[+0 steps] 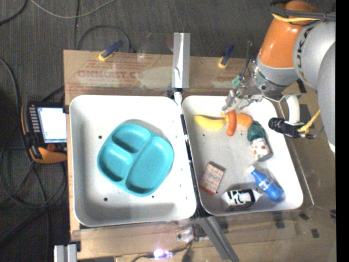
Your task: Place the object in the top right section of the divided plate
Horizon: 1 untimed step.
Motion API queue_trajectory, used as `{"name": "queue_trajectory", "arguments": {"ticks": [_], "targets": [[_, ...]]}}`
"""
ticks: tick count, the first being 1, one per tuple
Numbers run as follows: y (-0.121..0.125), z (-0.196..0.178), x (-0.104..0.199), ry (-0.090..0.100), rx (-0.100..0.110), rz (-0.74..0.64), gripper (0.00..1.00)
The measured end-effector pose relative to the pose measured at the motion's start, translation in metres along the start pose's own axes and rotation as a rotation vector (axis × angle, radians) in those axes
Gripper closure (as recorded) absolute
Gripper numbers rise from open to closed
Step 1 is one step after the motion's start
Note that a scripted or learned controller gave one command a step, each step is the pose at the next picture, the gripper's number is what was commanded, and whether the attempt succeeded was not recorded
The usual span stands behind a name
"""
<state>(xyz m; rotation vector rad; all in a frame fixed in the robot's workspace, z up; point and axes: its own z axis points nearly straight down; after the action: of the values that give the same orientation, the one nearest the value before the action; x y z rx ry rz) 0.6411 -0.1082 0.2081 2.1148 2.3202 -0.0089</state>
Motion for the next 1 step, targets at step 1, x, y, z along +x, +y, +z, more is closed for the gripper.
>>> {"name": "queue_trajectory", "arguments": {"ticks": [1], "targets": [[0.0232,0.0247,0.0916,0.006,-0.001,-0.249,1.0]]}}
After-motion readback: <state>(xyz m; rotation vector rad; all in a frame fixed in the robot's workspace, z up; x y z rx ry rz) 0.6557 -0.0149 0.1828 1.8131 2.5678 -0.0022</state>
